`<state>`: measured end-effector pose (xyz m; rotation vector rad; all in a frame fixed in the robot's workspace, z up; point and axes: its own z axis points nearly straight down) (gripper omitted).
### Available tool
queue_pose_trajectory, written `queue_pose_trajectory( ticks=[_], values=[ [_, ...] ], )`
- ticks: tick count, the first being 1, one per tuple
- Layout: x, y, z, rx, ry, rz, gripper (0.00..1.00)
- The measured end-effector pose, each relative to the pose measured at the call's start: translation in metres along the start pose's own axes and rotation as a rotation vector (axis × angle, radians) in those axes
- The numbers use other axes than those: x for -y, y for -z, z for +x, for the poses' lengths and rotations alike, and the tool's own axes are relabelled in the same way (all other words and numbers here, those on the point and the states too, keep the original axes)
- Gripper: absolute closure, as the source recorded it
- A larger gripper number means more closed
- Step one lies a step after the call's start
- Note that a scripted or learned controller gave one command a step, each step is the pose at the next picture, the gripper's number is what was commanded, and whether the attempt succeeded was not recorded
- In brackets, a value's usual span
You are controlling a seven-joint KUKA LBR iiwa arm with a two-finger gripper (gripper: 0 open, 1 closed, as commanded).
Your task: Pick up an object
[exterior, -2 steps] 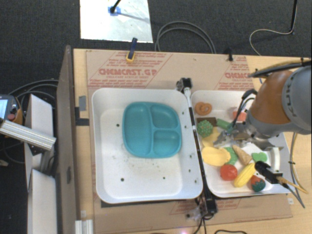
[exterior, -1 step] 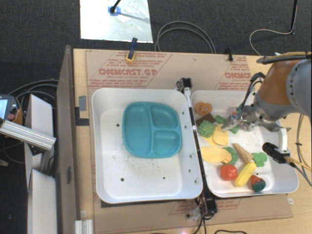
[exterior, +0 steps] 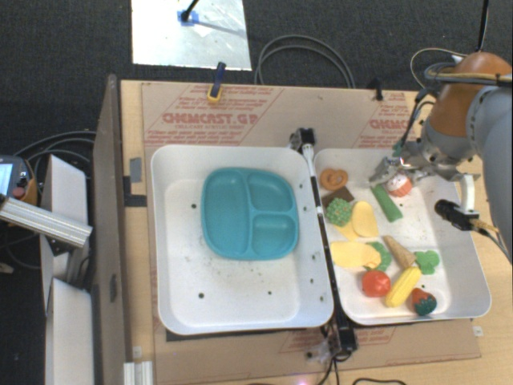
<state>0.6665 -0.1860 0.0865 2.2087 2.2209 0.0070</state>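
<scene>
Dark carpet surrounds the counter [exterior: 264,107] carrying two white bins. At the right bin [exterior: 473,287], upper area, the pincer [exterior: 398,175] stands directly over a small red-and-white toy [exterior: 399,185]; whether it grips cannot be told. A green stick [exterior: 387,202] lies just beside.

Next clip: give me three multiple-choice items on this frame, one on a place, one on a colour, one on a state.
1. Where does the teal divided tray lie?
A. left bin
B. right bin
C. on the bench outside the bins

2. What colour is the corn cob?
A. purple
B. yellow
C. blue

3. How is the tray lying?
A. on its edge
B. upside down
C. flat, compartments up

Answers:
1 A, it sits inside the left bin.
2 B, plainly yellow.
3 C, its three compartments face the camera.
</scene>
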Motion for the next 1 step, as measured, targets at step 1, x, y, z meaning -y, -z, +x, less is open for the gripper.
queue_pose_trajectory(
  ticks=[1],
  values=[
    [0.0006, 0.0117, 0.0007, 0.0, 0.002, 0.0, 1.0]
  ],
)
